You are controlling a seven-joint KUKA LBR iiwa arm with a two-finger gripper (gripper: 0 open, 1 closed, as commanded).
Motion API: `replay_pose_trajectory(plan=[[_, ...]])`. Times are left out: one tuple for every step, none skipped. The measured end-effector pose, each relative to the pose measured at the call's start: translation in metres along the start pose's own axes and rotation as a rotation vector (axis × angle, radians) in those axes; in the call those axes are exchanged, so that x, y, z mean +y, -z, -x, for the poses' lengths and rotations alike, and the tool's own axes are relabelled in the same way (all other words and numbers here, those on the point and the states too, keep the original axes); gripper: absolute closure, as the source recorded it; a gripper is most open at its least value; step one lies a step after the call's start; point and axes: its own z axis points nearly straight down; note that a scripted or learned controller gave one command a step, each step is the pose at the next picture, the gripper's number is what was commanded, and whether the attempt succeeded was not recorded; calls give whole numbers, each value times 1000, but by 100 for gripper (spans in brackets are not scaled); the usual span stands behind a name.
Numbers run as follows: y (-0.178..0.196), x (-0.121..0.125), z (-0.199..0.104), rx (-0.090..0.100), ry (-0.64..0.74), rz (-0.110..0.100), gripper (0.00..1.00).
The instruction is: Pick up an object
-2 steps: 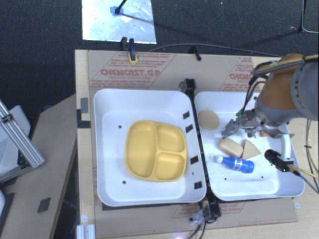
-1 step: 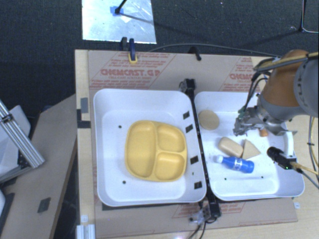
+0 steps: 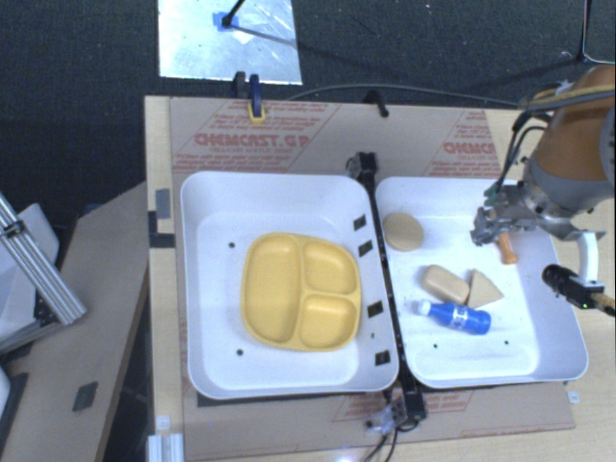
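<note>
Right bin front clear; blue bottle, blocks crowd middle, seemingly touching

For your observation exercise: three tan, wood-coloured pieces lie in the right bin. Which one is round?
The round disc, near the bin's back-left corner and apart from the rest. The other two, a rounded block and a wedge, lie side by side above the blue bottle.

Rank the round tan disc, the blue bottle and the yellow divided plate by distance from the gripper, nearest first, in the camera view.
Measured from the gripper, over the right bin's far side:
1. Round tan disc, right bin, to the gripper's left in the view.
2. Blue bottle, right bin, nearer the front edge.
3. Yellow divided plate, in the left bin.
</note>
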Motion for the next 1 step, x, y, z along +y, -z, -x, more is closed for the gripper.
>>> replay_pose_trajectory(plan=[[61, 4, -8, 0, 6, 2, 100]])
